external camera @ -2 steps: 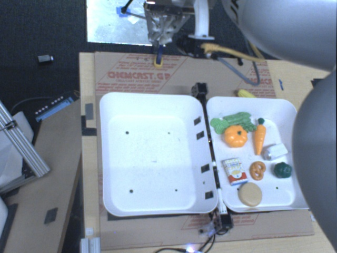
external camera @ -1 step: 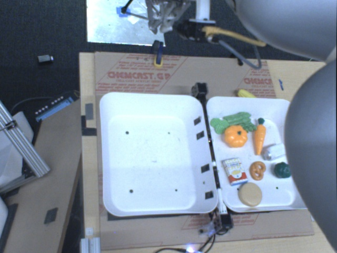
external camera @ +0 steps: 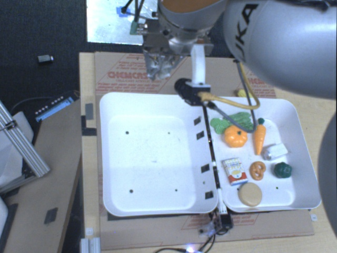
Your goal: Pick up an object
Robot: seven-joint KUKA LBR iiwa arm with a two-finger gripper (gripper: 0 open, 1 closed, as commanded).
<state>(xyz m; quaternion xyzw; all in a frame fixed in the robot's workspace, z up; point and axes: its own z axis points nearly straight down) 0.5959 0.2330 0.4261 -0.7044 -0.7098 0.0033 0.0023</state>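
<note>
Gripper hangs above desk at 12 o'clock of left bin, outside bin rim. Jaws blurred; cannot tell open or closed, nothing visible between them. Objects all in right bin: green leaf at 11 o'clock, orange pumpkin just below it, carrot at 3 o'clock of pumpkin, pretzel, small box, round cookie at 6 o'clock, dark green piece at 3 o'clock.
</note>
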